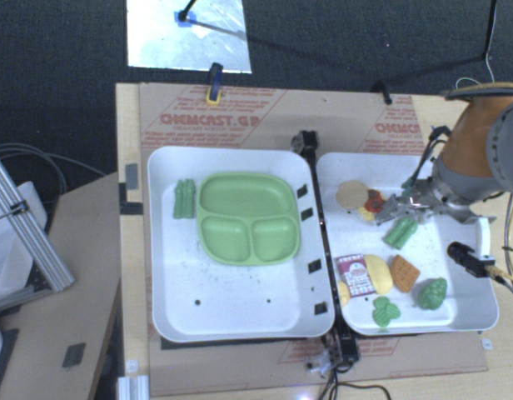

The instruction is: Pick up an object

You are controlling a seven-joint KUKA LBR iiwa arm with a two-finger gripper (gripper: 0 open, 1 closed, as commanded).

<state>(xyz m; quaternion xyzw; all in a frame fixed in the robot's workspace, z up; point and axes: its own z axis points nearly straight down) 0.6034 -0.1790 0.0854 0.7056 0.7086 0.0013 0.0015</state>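
Over right white bin (490, 307), two-finger gripper (404, 211) sits low w/ a green cylindrical toy (400, 232) just beside its tips; can't tell if it grips. Tan round disc (351, 195) near. Left white bin (169, 307) has green divided plate (246, 220).

Pincer (398, 212) over green cylinder (400, 232) in right bin (481, 307).

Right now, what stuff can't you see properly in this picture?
- Gripper, camera view: too small and blurry to read against the green piece below it.
- Small red thing: partly tucked behind the tan disc, kind unclear.
- Arm: cut off by the right edge.
- Red card: print too small.
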